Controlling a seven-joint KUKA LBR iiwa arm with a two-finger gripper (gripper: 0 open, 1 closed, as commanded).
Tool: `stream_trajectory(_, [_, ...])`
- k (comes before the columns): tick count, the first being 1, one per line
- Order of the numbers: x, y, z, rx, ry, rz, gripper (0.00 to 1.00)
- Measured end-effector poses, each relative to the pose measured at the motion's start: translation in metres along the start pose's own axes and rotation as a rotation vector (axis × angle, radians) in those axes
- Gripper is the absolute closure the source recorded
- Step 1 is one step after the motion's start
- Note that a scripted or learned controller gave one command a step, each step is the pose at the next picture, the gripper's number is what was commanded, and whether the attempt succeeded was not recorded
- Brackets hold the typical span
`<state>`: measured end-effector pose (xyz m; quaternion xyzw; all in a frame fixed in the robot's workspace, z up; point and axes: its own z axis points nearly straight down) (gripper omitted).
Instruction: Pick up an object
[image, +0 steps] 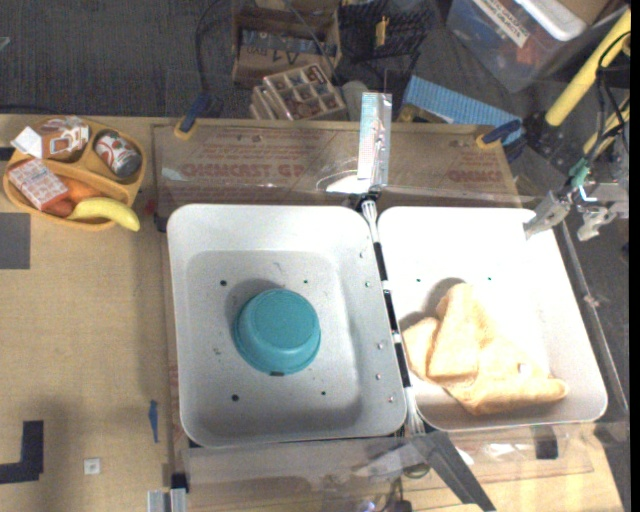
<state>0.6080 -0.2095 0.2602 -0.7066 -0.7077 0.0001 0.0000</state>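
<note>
Two white bins (200, 240) on the table keep a teal bowl (278, 330) left, bread (470, 350) right, easy targets; the tool's (560, 210) state cannot be told.

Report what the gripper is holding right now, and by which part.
Nothing is held. The gripper sits at the right bin's far right corner with nothing in it, apart from the tan cloth. The teal bowl lies untouched in the left bin.

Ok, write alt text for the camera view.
Two white bins sit side by side: the left bin holds an upturned teal bowl, the right bin a tan cloth. A tray of toy food rests at far left.
</note>
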Motion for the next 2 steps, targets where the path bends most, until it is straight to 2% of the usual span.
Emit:
stream_trajectory(1, [0.052,-0.020,0.138,-0.002,-0.001,-0.210,0.00])
stream_trajectory(2, [0.047,-0.057,0.168,-0.016,-0.003,-0.288,0.00])
